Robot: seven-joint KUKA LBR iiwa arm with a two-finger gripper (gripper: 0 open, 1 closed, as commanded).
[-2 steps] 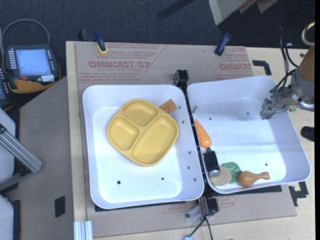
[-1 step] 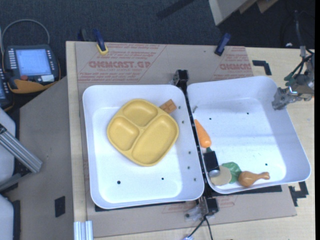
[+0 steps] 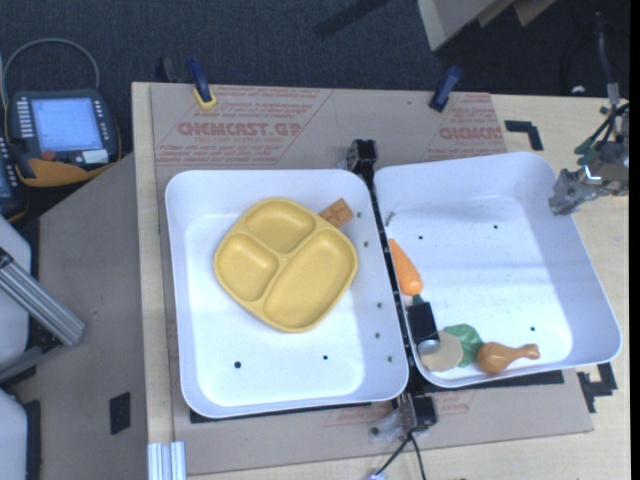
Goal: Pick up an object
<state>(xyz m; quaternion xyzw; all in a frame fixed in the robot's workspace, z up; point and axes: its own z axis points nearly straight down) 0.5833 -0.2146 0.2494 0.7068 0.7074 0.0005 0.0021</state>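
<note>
Carrot (image 3: 404, 266) lies lengthwise along right bin's (image 3: 590, 298) left wall.

The robot shows as a small grey metal claw (image 3: 572, 194) of blocky, angular parts at the right edge of the counter, with a pale silvery piece above it and thin green and dark wires running up toward its wrist; finer detail is too small to tell.
</note>
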